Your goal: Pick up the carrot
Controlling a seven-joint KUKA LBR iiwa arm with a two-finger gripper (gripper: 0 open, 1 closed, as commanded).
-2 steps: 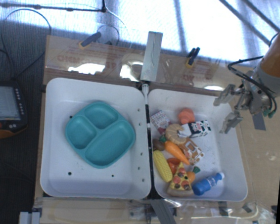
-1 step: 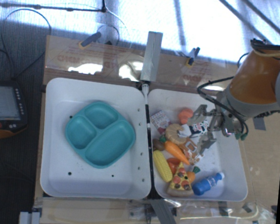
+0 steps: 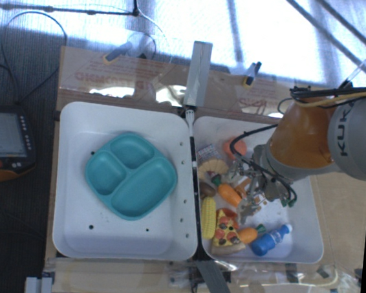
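The grey arm (image 3: pixel 340 139) with its orange band reaches in over the right bin (image 3: pixel 312 244), its gripper (image 3: pixel 250 198) hanging low among the toy food near that bin's middle. Whether the pincer is open or closed cannot be told; cables and linkage hide it. The carrot (image 3: pixel 230 194) lies just beside the gripper toward the divider between the bins, apparently resting in the bin, so the pick looks not yet done: closing on it and lifting remain. Another orange piece (image 3: pixel 248 235) sits toward the near edge, beside a pizza slice (image 3: pixel 227 234), a corn cob (image 3: pixel 207 217) and a blue bottle (image 3: pixel 269 241).

The left bin (image 3: pixel 70 228) carries a teal divided plate (image 3: pixel 132 175) at its centre. Both bins rest on a cardboard-topped bench (image 3: pixel 126 71); a control pendant (image 3: pixel 2 143) lies on dark floor beyond the left edge, under striped sunlight.
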